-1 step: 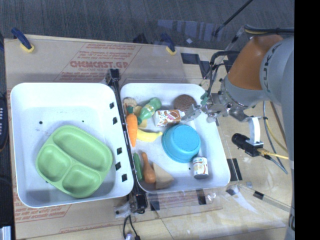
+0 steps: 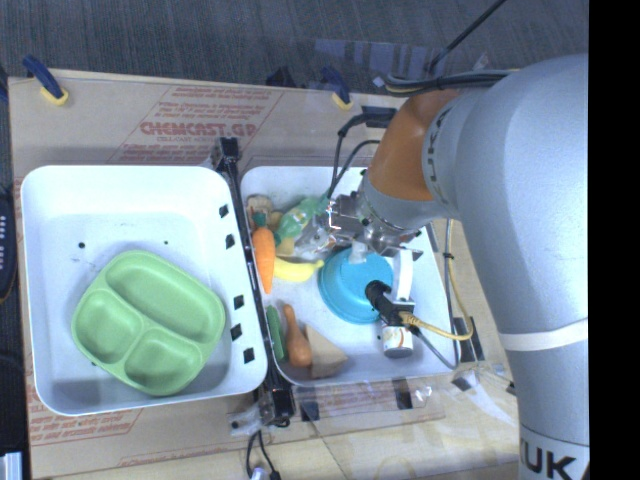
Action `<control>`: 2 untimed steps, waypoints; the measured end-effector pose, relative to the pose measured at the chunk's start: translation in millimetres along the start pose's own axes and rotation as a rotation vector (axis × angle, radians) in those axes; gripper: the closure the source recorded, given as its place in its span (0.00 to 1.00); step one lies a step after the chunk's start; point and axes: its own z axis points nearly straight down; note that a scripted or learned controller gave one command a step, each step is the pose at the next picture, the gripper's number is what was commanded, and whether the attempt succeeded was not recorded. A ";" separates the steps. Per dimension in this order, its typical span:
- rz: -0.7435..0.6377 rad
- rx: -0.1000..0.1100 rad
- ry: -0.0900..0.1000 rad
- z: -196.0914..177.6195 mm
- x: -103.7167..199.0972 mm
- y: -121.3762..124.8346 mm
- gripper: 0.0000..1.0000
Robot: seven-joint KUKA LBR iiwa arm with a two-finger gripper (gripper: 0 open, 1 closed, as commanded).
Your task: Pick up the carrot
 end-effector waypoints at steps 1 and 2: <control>0.161 0.002 -0.002 -61.5 57.0 -37.4 0.00; 0.460 0.004 -0.003 -60.1 78.4 -8.6 0.00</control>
